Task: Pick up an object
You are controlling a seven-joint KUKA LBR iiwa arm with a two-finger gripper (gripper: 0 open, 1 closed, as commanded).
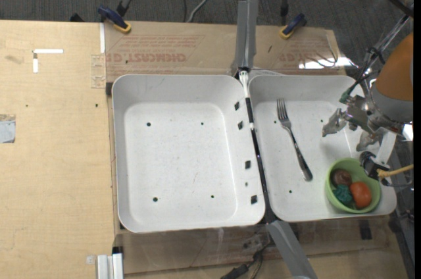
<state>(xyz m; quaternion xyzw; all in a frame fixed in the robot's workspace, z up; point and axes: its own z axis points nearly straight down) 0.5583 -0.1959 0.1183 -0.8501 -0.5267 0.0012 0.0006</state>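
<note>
Pick not yet achieved, as far as this view shows. The jaws [333, 125] sit at about 3 o'clock in the frame, over the right edge of the right bin [309, 95], hanging off the grey arm [395, 83] with its orange band. A pale metallic finger-like part points toward 9 o'clock, but the wrist hardware is cluttered with cables and I cannot tell whether the jaws are open or closed; nothing is visibly between them, so I log no grasp. Candidate objects all lie in the right bin. A fork [293, 137] lies flat on the bin floor, tines toward 12 o'clock, handle running toward 5 o'clock, well apart from the jaws and to their 9 o'clock side. A green bowl [337, 195] sits in the bin's 5 o'clock corner, below the jaws at roughly their 6 o'clock, upright, holding an orange-red round item [360, 193], a brownish item [341, 177] and something teal [343, 195]; what these are exactly is too small to say. The left bin [177, 149] holds only small dark specks on its floor. The wooden surface [49, 139] extends toward 9 o'clock. Judgement: approach stage only. Remaining: choose a target (bowl contents are nearest, fork is the clearest flat target), descend, close, lift. A thin fork flat on the floor looks hard to pinch; the bowl rim may obstruct descent.
</note>
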